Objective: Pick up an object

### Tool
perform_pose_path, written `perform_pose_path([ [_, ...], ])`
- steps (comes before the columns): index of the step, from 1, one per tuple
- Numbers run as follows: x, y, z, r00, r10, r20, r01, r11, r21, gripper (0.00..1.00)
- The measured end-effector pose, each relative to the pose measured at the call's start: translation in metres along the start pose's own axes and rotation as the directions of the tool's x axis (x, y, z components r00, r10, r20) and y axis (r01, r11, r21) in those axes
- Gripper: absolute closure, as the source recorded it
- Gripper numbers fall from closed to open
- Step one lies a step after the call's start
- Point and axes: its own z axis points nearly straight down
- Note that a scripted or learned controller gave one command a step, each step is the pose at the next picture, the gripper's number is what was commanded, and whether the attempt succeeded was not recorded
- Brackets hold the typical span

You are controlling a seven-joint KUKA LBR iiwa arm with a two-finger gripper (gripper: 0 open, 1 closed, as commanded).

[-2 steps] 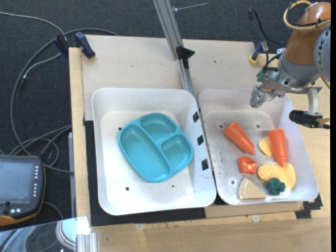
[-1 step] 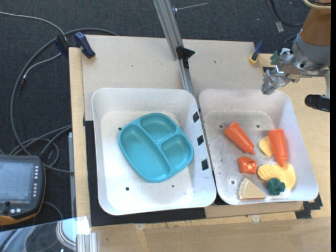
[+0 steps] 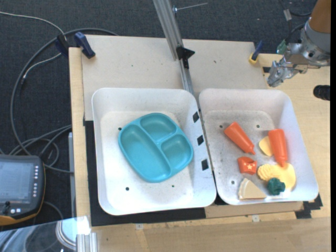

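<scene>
Camera view: gripper (image 3: 276,76) sits above the table past the right bin's (image 3: 294,114) far rim, carrying nothing; can't tell its state. Toy food lies in that bin: two carrots (image 3: 239,136) (image 3: 279,146), broccoli (image 3: 275,185), sandwich wedge (image 3: 251,189). Left bin (image 3: 102,140) has a blue divided plate (image 3: 155,146). Pick not started: approach, descent, grasp and lift all remain.

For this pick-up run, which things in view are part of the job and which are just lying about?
Job:
claw, above the right bin's far edge
two orange carrots
small orange piece
yellow corn
green broccoli
sandwich wedge

Lying about:
blue divided plate
blue clamps
screen
</scene>
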Motion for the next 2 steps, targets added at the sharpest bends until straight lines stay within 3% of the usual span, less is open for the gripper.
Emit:
perform_pose_path([
  [2, 0.121, -0.006, -0.007, 1.000, -0.003, -0.007, 0.004, 1.000, 0.021, 1.00],
])
